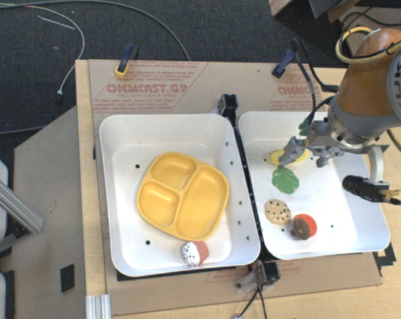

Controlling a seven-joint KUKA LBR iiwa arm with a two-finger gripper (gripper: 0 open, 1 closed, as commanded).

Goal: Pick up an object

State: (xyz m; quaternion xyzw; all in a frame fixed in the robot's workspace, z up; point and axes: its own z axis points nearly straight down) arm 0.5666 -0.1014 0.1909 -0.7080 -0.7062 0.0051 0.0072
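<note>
Grey end effector (299, 153) low over the rear part of the right bin (360, 241), reached in from the right on a grey arm (373, 78) with an orange band above the wrist. Cannot tell whether spread or pressed together; nothing clearly seen pinched. Just beside its tip, a small yellow object (278, 157), partly hidden, contact unclear. Directly in front of that, a green leafy toy (285, 180) lying flat on the bin floor. Nearer the front edge, a round speckled cookie (277, 211), and just to its right, touching or nearly so, a brown and orange-red toy (303, 226). A black cylindrical piece (363, 187) at the right side of this bin, hanging from the arm. In the left bin (114, 138), a yellow divided plate (182, 195) with three compartments, lying slightly turned near the middle; near its front rim, a small white and red item with dark dots (194, 252), close to the bin's front wall. A black clip (228, 104) at the rear where both bins meet. Under the bins, a brown cardboard sheet (154, 85) on the desk, printed in red with "CHEMCAST GP", once behind the left bin and once, partly covered, behind the right. Two blue clamps (126, 58) at the cardboard's rear edge. Dark carpeted floor (41, 65) beyond, crossed by thin cables.
</note>
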